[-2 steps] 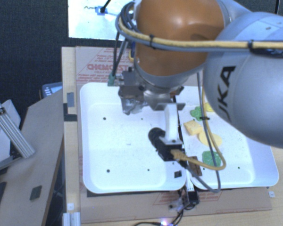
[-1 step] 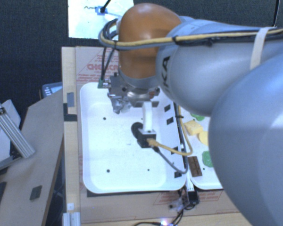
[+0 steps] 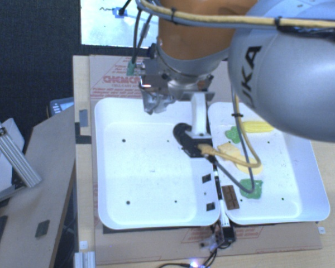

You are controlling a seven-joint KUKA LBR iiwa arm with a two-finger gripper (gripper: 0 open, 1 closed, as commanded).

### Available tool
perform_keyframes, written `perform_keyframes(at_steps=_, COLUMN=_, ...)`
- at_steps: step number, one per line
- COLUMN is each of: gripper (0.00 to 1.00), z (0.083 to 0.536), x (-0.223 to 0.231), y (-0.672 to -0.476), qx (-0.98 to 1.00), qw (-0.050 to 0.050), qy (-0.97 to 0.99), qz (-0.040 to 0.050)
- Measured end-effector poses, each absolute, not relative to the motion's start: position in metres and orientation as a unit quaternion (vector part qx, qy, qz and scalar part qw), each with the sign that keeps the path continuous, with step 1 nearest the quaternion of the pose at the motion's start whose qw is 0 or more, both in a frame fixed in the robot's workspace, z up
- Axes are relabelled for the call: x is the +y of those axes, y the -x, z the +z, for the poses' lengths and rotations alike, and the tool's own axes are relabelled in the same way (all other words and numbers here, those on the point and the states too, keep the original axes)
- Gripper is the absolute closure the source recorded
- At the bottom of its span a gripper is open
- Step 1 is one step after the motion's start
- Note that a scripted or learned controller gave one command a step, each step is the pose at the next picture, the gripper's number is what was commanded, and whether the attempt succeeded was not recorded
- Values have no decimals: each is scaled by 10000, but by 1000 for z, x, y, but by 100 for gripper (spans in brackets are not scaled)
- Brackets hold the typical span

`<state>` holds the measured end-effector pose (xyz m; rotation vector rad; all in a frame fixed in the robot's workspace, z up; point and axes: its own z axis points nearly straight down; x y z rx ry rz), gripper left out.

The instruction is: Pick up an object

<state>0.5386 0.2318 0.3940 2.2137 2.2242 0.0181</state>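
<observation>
Gripper [image 3: 153, 104] at left bin [image 3: 117, 208] far rim; two green toys [image 3: 233, 134] [image 3: 253, 190], right bin [image 3: 304, 202]

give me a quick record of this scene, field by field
arm: grey with an orange band, crossing above the right bin
hand: over the far edge of the left bin
left bin: white, shallow
right bin: white, beside the left one
yellow pieces: two, in the right bin
green pieces: two, in the right bin, one far, one near
</observation>
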Motion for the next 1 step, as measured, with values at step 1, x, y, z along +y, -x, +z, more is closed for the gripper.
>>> perform_keyframes(at_steps=1, gripper=100, z=244, x=234, y=-482, qx=7078, qw=-35, qy=-7063, qz=-73)
